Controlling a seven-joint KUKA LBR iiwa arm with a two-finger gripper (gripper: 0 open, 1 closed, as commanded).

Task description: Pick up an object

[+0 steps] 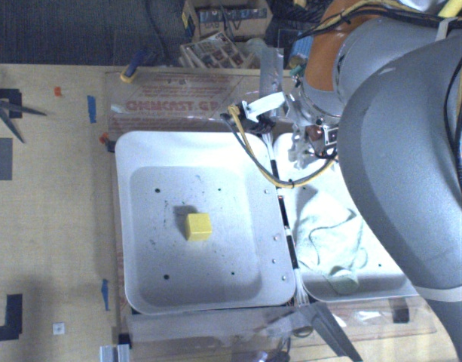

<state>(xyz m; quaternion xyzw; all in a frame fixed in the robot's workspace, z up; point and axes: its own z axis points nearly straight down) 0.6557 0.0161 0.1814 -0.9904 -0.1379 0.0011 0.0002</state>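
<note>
One yellow cube [199,226] sits mid-floor in the left bin [140,153], gripper [302,153] up by the divider — can't tell its finger state — so I'd center over the cube, square to its faces, then drop straight down.

Landmark: left shallow white plastic bin [133,164], on light wooden bench [50,202]. Second white bin [381,277] touching its right side, pale crumpled item [344,281] inside near front wall. Clear plastic sheet with red lettering [170,104] just behind left bin. Blue tape strip [91,109] to its rear left; another blue strip [105,294] by front-left corner. Small orange dot [57,91] farther rear left. Dark square patch [0,159] well left. Cluttered wooden crate [215,51] behind, beyond bench.
</note>
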